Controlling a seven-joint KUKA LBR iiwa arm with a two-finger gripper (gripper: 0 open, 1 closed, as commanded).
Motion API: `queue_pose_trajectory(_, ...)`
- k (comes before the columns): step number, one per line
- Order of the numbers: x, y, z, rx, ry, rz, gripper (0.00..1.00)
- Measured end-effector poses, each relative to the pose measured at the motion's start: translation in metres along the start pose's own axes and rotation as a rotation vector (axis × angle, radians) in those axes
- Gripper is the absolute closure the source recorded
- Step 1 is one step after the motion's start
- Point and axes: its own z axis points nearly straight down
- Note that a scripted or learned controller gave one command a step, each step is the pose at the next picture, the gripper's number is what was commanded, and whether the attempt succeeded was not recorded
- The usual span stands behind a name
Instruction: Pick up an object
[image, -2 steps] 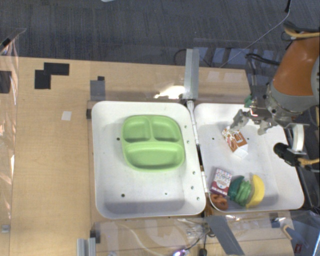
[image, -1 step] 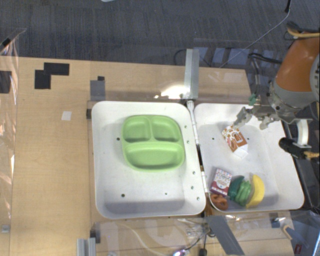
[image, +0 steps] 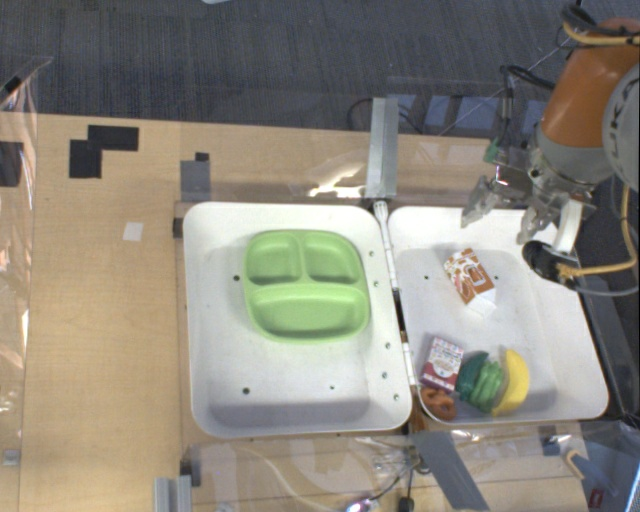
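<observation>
Right now the gripper (image: 505, 212) hangs wide open over the right bin's (image: 590, 340) far edge, holding nothing; descend squarely over the snack packet (image: 468, 276), then close.

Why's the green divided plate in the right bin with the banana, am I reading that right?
Not quite. The camera view shows the green divided plate alone in the left bin. The banana is in the right bin, at its front edge.
</observation>
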Motion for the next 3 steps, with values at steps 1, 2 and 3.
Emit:
queue_pose_trajectory(1, -0.023, -0.003, 0.135, 0.003, 0.0, -0.089, 0.0)
queue_pose_trajectory(2, -0.022, -0.002, 0.123, -0.001, 0.001, -0.091, 1.0)
queue_pose_trajectory(3, -0.007, -0.014, 0.02, -0.001, 0.001, -0.236, 1.0)
